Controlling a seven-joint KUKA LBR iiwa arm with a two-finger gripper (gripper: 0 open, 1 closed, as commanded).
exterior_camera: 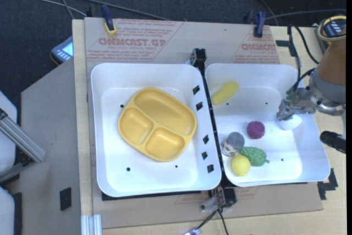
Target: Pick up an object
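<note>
Pincer (290,114) low by right bin's (308,173) right wall, w/ small white round object (290,122) just beneath; grip state can't tell. Purple ball (255,129) lies next nearest, toward bin's middle.

I see a yellow divided tray (158,125) in one white bin (104,135), and a purple ball (255,129), green toy (254,155) and yellow lemon (241,165) in the other.

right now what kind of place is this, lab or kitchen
Most likely a robotics lab bench, not a kitchen: a robot arm reaches over two white bins clamped to a board, holding toy food and a yellow tray, with loose cables on the floor.
</note>
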